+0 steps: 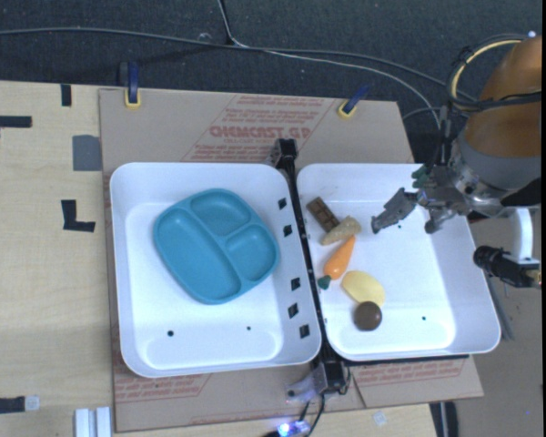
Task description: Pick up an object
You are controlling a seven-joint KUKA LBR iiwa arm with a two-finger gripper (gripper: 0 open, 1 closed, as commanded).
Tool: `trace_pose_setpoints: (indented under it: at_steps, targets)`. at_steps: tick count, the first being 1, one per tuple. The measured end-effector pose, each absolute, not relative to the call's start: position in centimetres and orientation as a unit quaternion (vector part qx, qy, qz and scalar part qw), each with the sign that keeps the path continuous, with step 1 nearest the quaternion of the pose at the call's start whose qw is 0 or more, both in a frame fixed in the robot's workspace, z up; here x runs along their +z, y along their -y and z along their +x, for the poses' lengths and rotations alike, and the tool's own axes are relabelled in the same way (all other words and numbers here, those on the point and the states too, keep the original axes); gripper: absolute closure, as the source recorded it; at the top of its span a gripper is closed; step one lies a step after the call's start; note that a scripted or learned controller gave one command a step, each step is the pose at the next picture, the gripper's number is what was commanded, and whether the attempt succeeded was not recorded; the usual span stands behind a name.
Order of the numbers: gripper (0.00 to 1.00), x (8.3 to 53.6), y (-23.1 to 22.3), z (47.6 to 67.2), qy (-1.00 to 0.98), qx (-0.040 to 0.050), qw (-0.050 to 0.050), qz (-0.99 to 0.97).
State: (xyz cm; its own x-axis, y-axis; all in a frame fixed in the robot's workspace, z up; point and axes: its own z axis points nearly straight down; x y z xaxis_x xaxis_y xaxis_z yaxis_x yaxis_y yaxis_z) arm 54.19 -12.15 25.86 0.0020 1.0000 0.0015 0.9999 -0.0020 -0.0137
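We saw the tool (413, 209) open and empty over the right bin (455, 285). Left of it lay a tapered orange carrot (339, 258), a smooth yellow lemon (363, 287) and a round brown ball (368, 316).

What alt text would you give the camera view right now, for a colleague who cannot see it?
A grey two-finger gripper hovers open over the right white bin, which holds a brown bar, beige chunk, orange carrot, yellow lemon-like piece and brown ball. The left white bin holds a blue divided plate.
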Motion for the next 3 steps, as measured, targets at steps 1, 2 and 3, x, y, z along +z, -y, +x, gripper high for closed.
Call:
trace_pose_setpoints:
  at_steps: [1,2,3]
  targets:
    - [0.0,26.5,12.1,54.4,0.708,0.0006,0.001,-0.706]
    - [0.0,22.1,12.4,54.5,0.707,0.0019,0.002,-0.707]
    - [0.0,16.8,11.6,55.1,0.708,0.002,0.002,-0.706]
